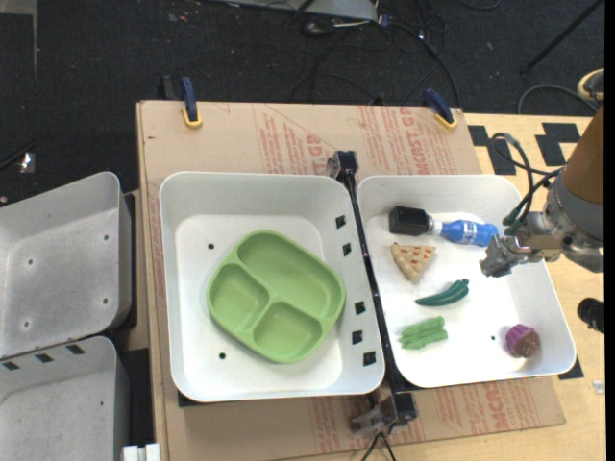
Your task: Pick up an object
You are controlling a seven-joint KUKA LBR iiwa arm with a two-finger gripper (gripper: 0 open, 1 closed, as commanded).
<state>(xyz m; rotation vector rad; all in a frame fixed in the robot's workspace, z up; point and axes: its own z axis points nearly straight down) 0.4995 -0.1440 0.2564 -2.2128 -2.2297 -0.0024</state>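
Note:
The right bin (553, 301) holds a black block (408, 221), a blue and white bottle (465, 230), a pizza slice toy (412, 258), a dark green pepper (443, 293), a light green bean bundle (423, 333) and a purple ball (522, 340). My gripper (501, 259) hangs over the bin's right part, just right of the bottle's blue end and above the purple ball. I see nothing held between its fingers.
The left bin (183, 209) carries a green divided plate (276, 296). Two white lids (58, 248) lie off the bench at the left. Clamps (190, 104) sit at the board's far edge, and cables trail behind the arm on the right.

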